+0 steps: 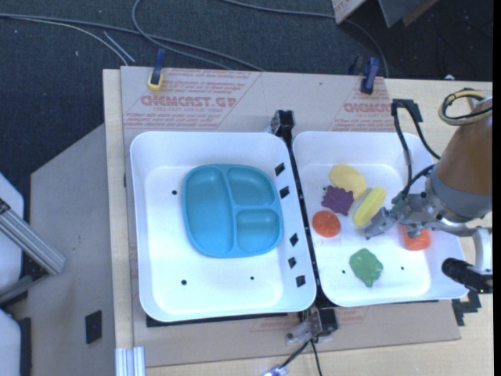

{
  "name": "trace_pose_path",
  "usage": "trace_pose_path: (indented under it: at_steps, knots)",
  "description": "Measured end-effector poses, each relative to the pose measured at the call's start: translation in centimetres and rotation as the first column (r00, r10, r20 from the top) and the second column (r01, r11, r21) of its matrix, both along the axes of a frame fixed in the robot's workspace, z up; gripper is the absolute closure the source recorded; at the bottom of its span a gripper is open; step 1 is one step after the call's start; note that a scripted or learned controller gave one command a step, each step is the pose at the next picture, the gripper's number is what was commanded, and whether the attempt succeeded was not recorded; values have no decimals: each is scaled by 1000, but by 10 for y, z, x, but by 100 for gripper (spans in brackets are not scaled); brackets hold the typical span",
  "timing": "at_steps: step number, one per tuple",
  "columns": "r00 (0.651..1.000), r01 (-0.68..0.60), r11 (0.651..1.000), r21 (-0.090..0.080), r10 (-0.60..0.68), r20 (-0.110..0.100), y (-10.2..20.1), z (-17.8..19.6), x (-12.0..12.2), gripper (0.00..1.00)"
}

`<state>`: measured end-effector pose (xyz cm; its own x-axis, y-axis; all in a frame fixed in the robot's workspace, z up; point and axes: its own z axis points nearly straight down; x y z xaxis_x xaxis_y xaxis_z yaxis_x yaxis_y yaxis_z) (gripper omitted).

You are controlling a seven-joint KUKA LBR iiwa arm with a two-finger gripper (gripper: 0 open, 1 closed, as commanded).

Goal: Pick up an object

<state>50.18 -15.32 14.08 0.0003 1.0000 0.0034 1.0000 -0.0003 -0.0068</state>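
The main risk from here is a miss or a double contact, because the toys in the right bin [337, 292] lie packed close together: a yellow piece [347, 178] at the far side, a purple piece [338, 200] just near of it, a yellow banana-like piece [369, 206] to their right, an orange-red round piece [326, 224] nearer and to the left, and a green piece [365, 265] nearest of all. The end effector [391, 219] sits low in this bin, just right of the banana-like piece and left of an orange piece [417, 239] that is half hidden under the wrist. A closing move here could nudge the banana-like piece sideways into the purple one, or catch only an edge so that the toy slips free on the lift. The orange piece under the wrist could also be pushed against the bin wall. The metal tip of the end effector appears to point left toward the banana-like piece, perhaps touching it, but I cannot tell whether it is spread or pressed together, and nothing is visibly held. The blue divided tray [232, 209] lies alone in the left bin [156, 280] on the worktop [196, 96], well apart from the action.
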Motion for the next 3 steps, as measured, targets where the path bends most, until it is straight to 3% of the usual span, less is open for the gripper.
trace_pose_path:
  at_steps: [1, 2, 3]
  knots:
    - [1000, 0, 1000, 0, 0, 0, 1, -53, -1, 0]
    - [1000, 0, 1000, -2, 0, 7, 0, -39, 1, 100]
    - [1000, -1, 1000, -5, 1, 14, 1, 24, 7, 100]
